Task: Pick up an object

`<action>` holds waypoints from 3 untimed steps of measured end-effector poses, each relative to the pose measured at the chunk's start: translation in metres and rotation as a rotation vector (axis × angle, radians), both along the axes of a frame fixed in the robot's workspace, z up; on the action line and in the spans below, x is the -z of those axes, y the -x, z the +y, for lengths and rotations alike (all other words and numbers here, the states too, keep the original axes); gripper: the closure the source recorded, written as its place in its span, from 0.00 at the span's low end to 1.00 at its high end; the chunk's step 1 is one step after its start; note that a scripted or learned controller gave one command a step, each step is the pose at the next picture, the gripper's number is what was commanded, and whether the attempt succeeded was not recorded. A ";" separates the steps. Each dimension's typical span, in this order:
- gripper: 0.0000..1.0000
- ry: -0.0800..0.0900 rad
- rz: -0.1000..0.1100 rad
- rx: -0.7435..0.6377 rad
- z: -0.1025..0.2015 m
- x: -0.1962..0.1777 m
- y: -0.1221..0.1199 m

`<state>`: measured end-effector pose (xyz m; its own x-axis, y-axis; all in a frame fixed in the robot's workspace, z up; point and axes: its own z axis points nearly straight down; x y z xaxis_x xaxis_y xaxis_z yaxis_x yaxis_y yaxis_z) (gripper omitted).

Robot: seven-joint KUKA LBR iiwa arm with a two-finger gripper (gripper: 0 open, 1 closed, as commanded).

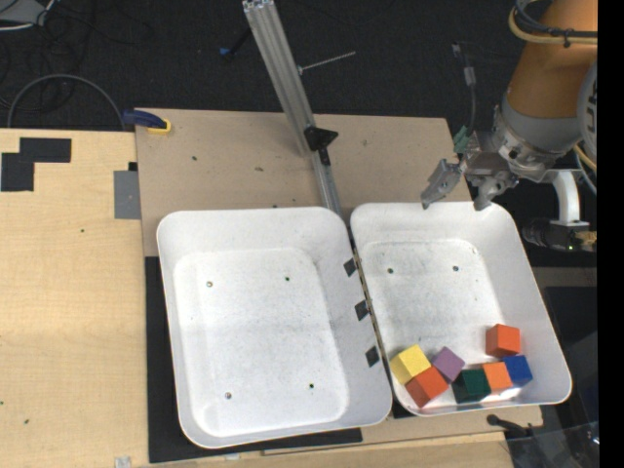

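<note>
Approach step, nothing grasped yet. Hanging over the upper edge of the right bin (546,291), upper right of frame: claw (460,188), fingers spread apart, holding nothing. Lying clustered at lower right, well apart from it: blocks (458,369). Calling next for travel down-frame, then descent onto one block.

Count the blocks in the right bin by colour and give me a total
Yellow block: 1
Purple block: 1
Green block: 1
Blue block: 1
Red-orange blocks: 3, one at the back, one in front by the yellow, one between green and blue
Total: 7
</note>
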<state>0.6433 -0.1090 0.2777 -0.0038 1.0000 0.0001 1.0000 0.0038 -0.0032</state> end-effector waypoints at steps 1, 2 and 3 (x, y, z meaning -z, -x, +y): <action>0.00 -0.002 0.001 0.000 0.035 -0.008 0.018; 0.00 -0.001 0.005 0.008 0.039 0.035 0.034; 0.00 -0.001 0.002 0.002 0.067 0.092 -0.010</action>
<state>0.6532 -0.0424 0.1861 -0.0015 1.0000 0.0007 1.0000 0.0015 -0.0057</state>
